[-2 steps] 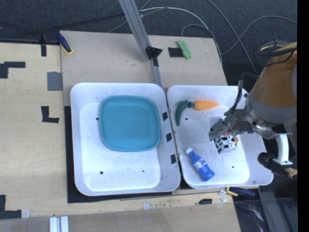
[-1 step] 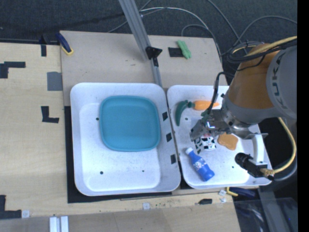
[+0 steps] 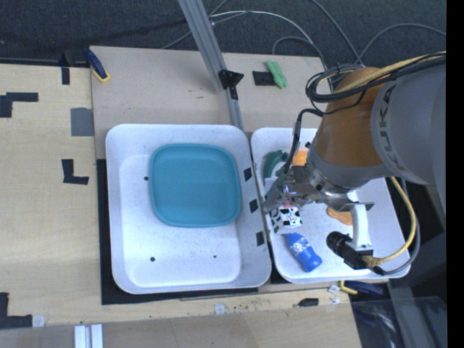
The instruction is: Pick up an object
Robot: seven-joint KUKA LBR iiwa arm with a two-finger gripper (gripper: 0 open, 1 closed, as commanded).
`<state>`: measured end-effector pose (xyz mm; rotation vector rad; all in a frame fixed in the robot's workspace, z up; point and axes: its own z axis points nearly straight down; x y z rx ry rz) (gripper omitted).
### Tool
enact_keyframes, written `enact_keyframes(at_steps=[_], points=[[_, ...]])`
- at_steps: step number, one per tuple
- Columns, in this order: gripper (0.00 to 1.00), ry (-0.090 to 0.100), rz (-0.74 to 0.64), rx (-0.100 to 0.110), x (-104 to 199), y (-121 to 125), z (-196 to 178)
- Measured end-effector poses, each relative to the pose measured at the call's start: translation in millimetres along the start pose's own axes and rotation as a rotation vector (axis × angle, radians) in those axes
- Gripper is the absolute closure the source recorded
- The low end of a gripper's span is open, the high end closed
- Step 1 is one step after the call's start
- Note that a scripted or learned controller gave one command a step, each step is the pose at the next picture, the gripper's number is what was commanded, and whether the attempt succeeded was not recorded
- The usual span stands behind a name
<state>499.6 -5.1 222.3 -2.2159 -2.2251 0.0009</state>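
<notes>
My gripper reaches down into the right bin near its left wall, under the orange wrist band. Just below it lies a small black-and-white spotted object. A blue bottle-like object lies in front of that, near the bin's front edge. A green object sits at the bin's far left, beside the gripper. An orange object peeks out from under the arm. Whether anything is between the fingers is hidden by the wrist.
The left bin holds a teal square plate. A grey pole slants up from between the bins. Black cables loop behind the arm. A green clip and a blue-yellow clip lie on the bench at the back.
</notes>
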Motion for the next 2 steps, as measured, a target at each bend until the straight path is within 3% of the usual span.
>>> enact_keyframes(at_steps=[1, 2], points=[[1.00, 0.000, 0.000, 0.001, 48, 5, 8], [1.00, 0.000, 0.000, -0.001, 100, 10, -7]])
